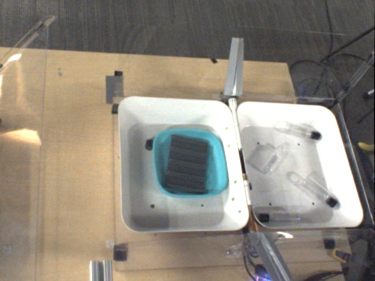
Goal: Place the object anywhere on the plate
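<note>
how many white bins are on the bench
2. The left bin holds a teal plate with a dark ridged block lying on it. The right bin sits beside it, holding clear plastic pieces.

It was a robotics lab: a wooden bench (70, 174) bore two white bins (132, 215), fixed by brackets (115, 86), over grey carpet (146, 10) with loose cables (345, 51).

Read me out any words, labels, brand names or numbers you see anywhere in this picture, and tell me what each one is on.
None: no readable text, label, brand or number appears on the turquoise plate, the dark ridged block lying on it, either white bin, or the clear plastic pieces.
</note>
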Tool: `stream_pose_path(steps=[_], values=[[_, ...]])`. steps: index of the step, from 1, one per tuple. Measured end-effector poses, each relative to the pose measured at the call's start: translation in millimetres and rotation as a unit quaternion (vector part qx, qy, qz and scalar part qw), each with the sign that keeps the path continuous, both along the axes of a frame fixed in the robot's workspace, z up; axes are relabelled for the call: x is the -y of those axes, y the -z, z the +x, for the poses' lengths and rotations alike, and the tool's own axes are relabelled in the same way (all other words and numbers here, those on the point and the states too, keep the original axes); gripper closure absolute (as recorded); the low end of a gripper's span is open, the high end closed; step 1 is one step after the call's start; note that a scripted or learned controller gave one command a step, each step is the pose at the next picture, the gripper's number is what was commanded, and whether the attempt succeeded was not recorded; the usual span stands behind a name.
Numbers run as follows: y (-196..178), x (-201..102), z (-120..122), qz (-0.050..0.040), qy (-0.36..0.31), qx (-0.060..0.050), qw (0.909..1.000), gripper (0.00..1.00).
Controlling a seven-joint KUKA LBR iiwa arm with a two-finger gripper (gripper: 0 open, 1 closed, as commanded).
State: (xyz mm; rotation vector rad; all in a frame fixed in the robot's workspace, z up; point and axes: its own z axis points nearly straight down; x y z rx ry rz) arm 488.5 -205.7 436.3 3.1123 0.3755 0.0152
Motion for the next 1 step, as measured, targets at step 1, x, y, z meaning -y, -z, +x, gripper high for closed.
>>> stream_pose_path(steps=[1], values=[[0.1, -0.3, 0.1, 0.0005, 0.015, 0.0, 0.9999, 0.0]])
